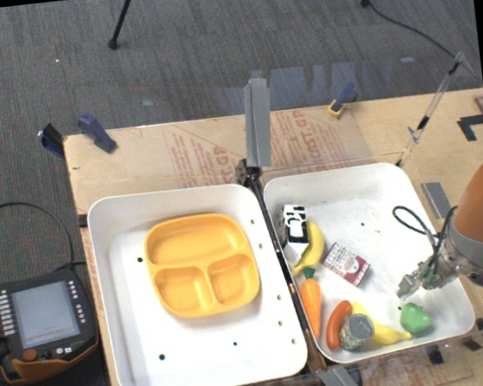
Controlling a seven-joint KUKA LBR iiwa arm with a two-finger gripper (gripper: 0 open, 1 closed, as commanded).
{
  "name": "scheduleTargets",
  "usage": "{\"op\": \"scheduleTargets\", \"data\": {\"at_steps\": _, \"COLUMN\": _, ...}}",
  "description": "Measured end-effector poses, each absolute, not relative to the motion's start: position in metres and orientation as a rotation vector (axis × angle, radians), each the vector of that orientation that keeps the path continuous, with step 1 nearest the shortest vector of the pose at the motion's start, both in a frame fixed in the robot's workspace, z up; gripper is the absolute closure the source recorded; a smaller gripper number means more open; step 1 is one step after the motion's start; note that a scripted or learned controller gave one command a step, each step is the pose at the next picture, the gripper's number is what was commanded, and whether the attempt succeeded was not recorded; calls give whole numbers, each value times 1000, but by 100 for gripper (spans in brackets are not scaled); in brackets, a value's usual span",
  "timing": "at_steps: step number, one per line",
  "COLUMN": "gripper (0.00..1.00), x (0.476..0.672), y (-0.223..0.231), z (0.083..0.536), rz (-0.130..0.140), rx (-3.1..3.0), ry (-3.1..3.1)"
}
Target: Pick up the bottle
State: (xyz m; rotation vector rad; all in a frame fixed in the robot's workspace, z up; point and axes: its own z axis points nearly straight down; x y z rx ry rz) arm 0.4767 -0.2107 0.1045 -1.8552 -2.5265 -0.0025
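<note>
A small white-and-black container (293, 222), the likeliest bottle, lies at the left edge of the right bin (371, 182), just above a banana (311, 247). My gripper (418, 281) reaches in from the right, low over the bin's right side. It hovers just above a green pepper (416, 319), far to the right of the container. Nothing shows between its fingers.
The right bin also holds a pink carton (346, 263), a carrot (312, 307), a red pepper (337, 324), a tin can (357, 331), a yellow fruit (386, 333) and a black cable loop (411, 219). A yellow divided plate (203, 262) lies in the left bin (128, 333).
</note>
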Motion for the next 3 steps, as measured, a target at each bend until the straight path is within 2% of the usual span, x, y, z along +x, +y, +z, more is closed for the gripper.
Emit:
{"op": "scheduleTargets", "data": {"at_steps": 1, "gripper": 0, "x": 477, "y": -211, "z": 104, "rz": -3, "rx": -1857, "ry": -2526}}
{"op": "scheduleTargets", "data": {"at_steps": 2, "gripper": 0, "x": 477, "y": -210, "z": 87, "rz": -1, "rx": -1690, "ry": -2644}}
{"op": "scheduleTargets", "data": {"at_steps": 3, "gripper": 100, "x": 478, "y": -209, "z": 96, "rz": -3, "rx": -1690, "ry": -2643}}
